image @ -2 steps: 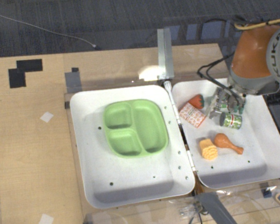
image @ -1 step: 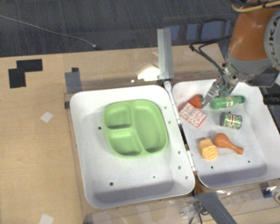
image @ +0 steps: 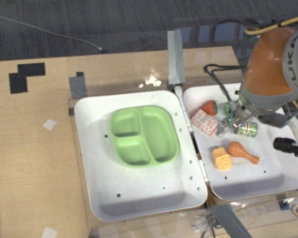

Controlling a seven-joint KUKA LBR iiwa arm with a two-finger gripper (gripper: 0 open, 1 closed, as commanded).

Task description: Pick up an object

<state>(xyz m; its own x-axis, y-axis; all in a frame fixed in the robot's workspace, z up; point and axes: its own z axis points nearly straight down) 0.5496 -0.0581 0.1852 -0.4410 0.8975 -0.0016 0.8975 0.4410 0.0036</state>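
Black letters reading "KU" show on the grey shell of the arm at the view's right edge, beside its glossy orange band. The gripper hangs over the right bin, a shallow white tray with rounded corners, and whether its jaws are apart or together cannot be told. Just under it, near the bin's middle, lies a small green can with a red-and-white label too small to read. Toward the bin's left wall lies a pink patterned carton; a red strawberry sits just behind it. Nearer the front edge lie a yellow corn piece and an orange drumstick, side by side. The left bin carries a smooth, light-green divided plate with three compartments.
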